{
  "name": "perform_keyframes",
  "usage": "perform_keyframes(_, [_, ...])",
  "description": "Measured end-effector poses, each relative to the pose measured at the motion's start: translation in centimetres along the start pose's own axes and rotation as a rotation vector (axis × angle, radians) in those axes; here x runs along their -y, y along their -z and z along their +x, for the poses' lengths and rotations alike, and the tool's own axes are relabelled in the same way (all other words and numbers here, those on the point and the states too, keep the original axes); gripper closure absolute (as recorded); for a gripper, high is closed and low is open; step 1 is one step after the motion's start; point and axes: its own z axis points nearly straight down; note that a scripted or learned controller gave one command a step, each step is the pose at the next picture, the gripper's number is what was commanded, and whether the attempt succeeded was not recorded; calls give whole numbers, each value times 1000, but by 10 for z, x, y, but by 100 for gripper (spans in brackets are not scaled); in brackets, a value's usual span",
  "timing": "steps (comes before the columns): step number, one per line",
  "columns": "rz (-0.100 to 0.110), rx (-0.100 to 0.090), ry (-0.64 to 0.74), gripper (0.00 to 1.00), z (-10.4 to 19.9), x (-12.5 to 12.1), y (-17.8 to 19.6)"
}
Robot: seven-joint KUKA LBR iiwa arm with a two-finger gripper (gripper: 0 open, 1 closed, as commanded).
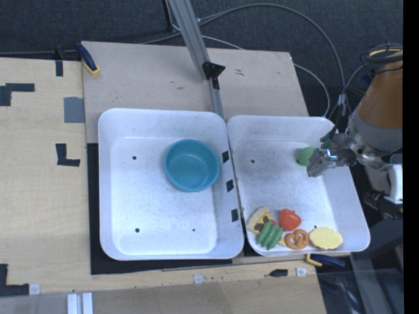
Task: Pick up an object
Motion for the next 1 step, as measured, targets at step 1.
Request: perform_keyframes(1, [1,0,-1,100,0,-1,52])
